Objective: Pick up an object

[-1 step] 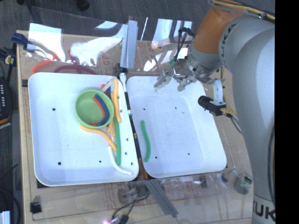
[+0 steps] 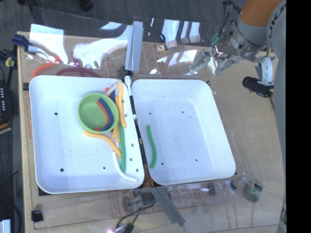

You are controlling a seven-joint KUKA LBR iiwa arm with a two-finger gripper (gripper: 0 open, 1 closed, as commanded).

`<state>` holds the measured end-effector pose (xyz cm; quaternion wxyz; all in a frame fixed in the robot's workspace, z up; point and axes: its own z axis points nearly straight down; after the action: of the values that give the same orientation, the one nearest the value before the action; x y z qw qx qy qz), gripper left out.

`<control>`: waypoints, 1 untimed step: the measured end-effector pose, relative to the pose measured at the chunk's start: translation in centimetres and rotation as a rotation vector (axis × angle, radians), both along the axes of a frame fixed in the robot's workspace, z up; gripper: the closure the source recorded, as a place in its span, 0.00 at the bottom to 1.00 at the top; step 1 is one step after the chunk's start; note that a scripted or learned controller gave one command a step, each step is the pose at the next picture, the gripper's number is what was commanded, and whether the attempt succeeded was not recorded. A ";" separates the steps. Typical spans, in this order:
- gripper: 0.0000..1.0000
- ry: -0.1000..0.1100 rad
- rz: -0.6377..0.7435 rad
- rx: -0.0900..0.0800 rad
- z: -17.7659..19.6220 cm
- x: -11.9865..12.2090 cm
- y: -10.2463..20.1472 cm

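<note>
one green strip [image 2: 151, 146], right bin [image 2: 214, 144]

Smooth matt white plastic bins [image 2: 214, 130]; glossy green plastic bowl [image 2: 92, 111]; rubbery green strip [image 2: 151, 147]; reflective sheet over the counter [image 2: 252, 135]

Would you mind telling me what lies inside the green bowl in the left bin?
Inside the green bowl lie curved strips, one blue and one red, against its right wall. Orange, green and white strips run out from beneath it; the bowl covers how far they run under it.
</note>
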<state>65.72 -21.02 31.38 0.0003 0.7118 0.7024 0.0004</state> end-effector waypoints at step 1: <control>0.00 0.006 -0.038 0.000 -16.6 -4.9 2.1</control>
<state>60.79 -18.95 14.80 -0.0020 0.7250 0.6887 -0.0017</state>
